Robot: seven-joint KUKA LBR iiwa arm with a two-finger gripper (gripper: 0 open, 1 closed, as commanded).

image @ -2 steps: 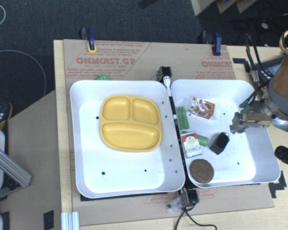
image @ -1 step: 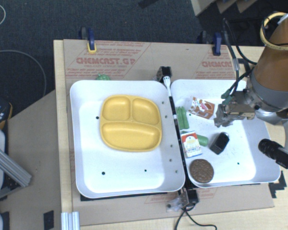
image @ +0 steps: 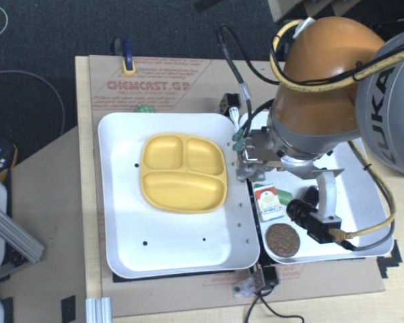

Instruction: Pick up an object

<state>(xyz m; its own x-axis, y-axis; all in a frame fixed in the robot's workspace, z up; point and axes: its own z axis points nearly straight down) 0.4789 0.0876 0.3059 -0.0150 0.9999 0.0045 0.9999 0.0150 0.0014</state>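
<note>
worktop [image: 155,79]: brown board with red print, carrying two shallow white bins side by side.
left bin [image: 121,234]: holds one plate.
plate [image: 184,173]: yellow, three compartments, lying flat in the bin's far half.
right bin [image: 370,194]: largely covered by the arm.
packet [image: 269,202]: small, white with red and green, near that bin's left wall.
disc [image: 282,239]: brown, round, just nearer than the packet.
arm [image: 323,66]: orange band, grey body, over the right bin.
tool [image: 251,167]: low over the seam between bins, beside the plate's right edge.
clamp [image: 126,56]: blue and yellow, at the worktop's far edge.
scrap [image: 145,108]: green, beyond the left bin's far rim.
</note>
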